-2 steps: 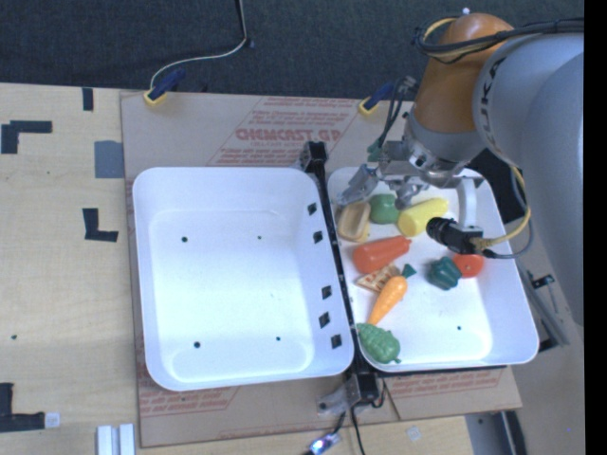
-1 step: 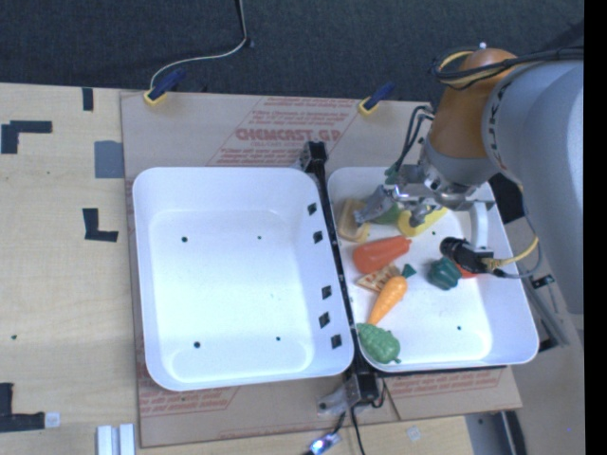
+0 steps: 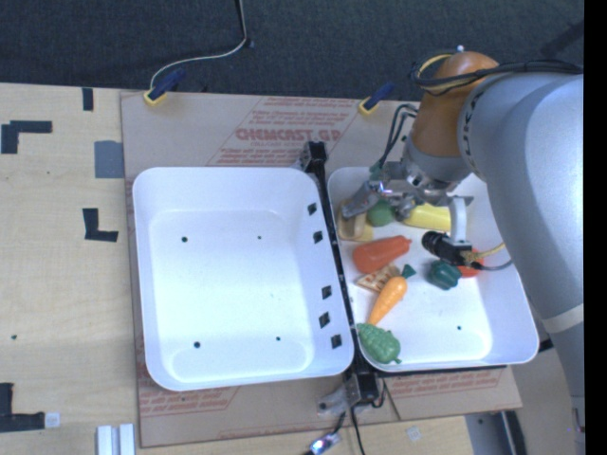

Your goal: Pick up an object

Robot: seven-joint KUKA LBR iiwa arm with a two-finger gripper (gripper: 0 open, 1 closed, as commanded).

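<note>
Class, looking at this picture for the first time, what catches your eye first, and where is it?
The big grey arm with its orange band, reaching in from the right, its hand low over the right bin. Then the bright toy food there: an orange carrot, a red pepper, green broccoli.

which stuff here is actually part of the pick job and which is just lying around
Part of the job:
- gripper, low over the right bin's far left corner
- toys in that bin: orange carrot, red pepper, yellow piece, green leafy toy, dark green piece

Just lying about:
- left bin
- blue clamps
- white cable
</note>
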